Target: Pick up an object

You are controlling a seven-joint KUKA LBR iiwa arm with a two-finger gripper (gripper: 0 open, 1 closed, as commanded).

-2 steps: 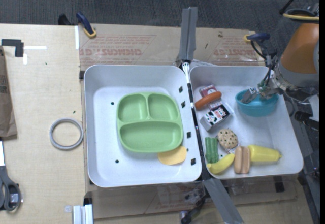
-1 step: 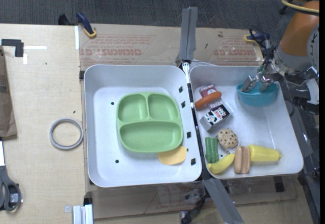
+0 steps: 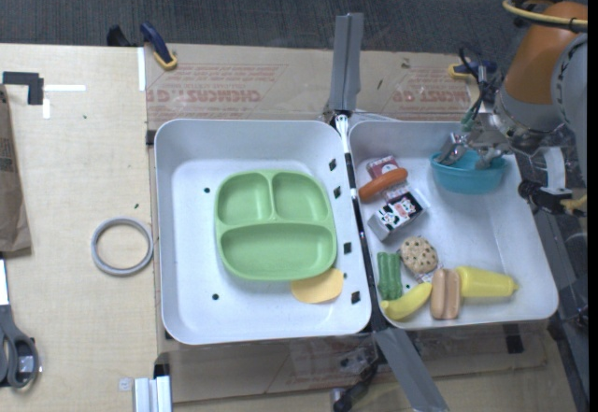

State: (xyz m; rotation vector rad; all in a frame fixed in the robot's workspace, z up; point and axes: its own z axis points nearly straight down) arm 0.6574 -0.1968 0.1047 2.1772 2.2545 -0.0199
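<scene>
My gripper [image 3: 464,149] hangs over the blue bowl [image 3: 470,176] at the back right of the right bin [image 3: 537,242], its tips at the bowl's rim. The right bin also holds an orange carrot [image 3: 382,184], a small pink box [image 3: 381,166], a black and white carton [image 3: 399,213], a cookie [image 3: 420,256], a green pepper [image 3: 389,275], a banana [image 3: 407,303], a hot dog [image 3: 446,293] and a yellow block [image 3: 485,284]. The left bin [image 3: 177,242] holds a green divided plate [image 3: 276,224] and a yellow chip [image 3: 318,288].
A grey divider post [image 3: 346,64] stands between the bins at the back. On the bench to the left lie a tape ring [image 3: 122,245], scissors [image 3: 19,354] and a brown bag [image 3: 11,177]. A blue clamp [image 3: 159,44] sits at the cardboard's back edge.
</scene>
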